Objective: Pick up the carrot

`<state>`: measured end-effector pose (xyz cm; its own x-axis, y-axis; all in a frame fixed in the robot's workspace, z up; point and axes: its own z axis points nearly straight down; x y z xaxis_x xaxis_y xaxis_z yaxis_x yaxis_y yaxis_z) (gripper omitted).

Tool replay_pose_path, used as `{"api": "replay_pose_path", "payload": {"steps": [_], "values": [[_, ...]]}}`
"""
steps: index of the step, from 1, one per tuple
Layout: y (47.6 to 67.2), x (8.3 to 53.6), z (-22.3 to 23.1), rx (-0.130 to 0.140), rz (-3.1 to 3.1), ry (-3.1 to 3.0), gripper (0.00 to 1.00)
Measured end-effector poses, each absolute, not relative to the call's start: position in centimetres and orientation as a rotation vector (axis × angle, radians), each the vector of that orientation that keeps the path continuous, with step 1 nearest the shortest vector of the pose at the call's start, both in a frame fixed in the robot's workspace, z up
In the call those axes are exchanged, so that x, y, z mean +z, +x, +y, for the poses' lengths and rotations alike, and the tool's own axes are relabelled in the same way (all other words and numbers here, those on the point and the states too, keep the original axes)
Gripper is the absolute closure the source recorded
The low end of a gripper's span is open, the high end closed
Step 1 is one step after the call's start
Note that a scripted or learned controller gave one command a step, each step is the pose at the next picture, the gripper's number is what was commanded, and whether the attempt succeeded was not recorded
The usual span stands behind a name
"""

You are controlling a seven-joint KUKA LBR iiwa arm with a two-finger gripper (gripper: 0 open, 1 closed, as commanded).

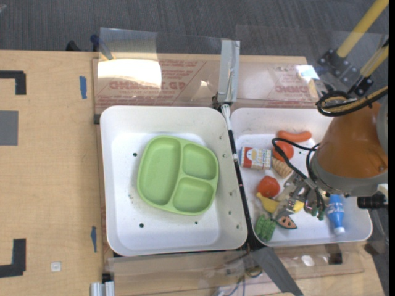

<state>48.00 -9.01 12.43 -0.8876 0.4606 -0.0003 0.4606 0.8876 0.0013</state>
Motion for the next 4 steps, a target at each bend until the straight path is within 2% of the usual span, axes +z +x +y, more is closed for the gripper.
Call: {"api": "replay_pose_path", "payload": {"steps": [1, 2, 3, 4], "values": [[50.8, 11.6, -9.1, 0.0, 3.01, 0.885, 1.0], [49.5, 20.3, -13.9, -0.001, 3.041, 0.745, 1.0], [48.1, 20.3, -8.7, 0.002, 3.082, 0.605, 1.0], [51.6, 31.5, -12.5, -0.003, 3.114, 0.301, 1.0]]}}
